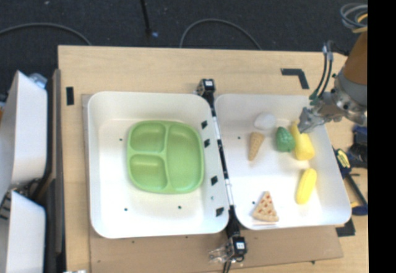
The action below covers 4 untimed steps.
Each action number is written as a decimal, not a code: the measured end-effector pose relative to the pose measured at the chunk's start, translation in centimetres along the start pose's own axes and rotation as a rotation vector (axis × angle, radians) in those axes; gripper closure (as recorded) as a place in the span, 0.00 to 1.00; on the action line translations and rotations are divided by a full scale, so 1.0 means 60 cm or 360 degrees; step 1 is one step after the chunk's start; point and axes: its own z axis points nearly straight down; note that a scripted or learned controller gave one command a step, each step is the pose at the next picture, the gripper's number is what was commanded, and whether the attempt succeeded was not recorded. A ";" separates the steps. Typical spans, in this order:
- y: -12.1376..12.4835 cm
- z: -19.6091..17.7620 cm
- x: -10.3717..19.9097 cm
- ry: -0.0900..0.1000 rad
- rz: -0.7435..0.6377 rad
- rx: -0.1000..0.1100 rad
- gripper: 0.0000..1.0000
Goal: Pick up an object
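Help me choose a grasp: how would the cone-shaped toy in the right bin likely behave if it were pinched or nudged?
The cone lies on its side, so a nudge would probably roll it in an arc around its narrow tip. Its taper may let it slip out of a pinch toward the thin end. It looks like a small, rigid, light toy, so probably not fragile.

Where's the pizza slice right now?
The pizza slice lies in the right bin, near its front left corner, below the ice cream cone and left of the lower yellow piece.
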 end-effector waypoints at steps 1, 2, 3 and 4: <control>-0.007 -0.105 -0.004 -0.0001 -0.0001 0.0000 1.00; -0.006 -0.133 -0.006 0.0002 -0.0003 0.0006 1.00; 0.015 -0.115 0.072 0.0004 -0.0005 0.0010 1.00; 0.020 -0.098 0.174 0.0005 -0.0007 0.0010 1.00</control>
